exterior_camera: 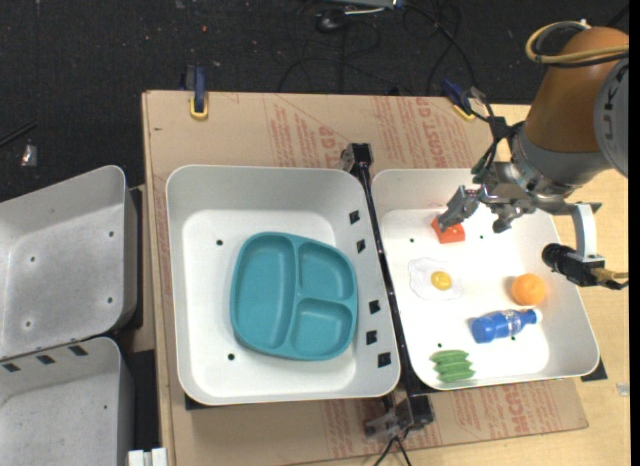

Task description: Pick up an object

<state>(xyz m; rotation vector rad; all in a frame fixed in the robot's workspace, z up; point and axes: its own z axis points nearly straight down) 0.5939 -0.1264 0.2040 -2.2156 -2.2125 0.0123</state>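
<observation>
Camera view looked down at a slant on a brown tabletop point(260, 124) carrying two shallow white bins side by side. In the left bin point(190, 194) lay a teal divided plate point(294, 295), flat and near the middle, well apart from everything else. The right bin point(400, 189) held the loose pieces, likely scattered so that each could be reached alone: a small red block point(450, 233) toward the bin's far edge, a toy fried egg point(436, 280) nearer the divider between the bins, an orange ball point(528, 289) toward the right wall, a blue bottle point(503, 325) lying on its side just below the ball, and a green ridged piece point(450, 363) by the near edge. The grey arm with its orange band point(575, 84) reached in from the tabletop's right side, and the hand point(482, 209) hung over the far part of the right bin. Its dark fingers stood apart, one tip point(458, 208) just beside or touching the top of the red block, the other tip point(503, 220) off to the block's right. The block was not between them, so nothing was held. Judging from that pose, the red block seemed the likeliest target, and the hand would probably have needed to shift toward the divider to straddle it before closing.
</observation>
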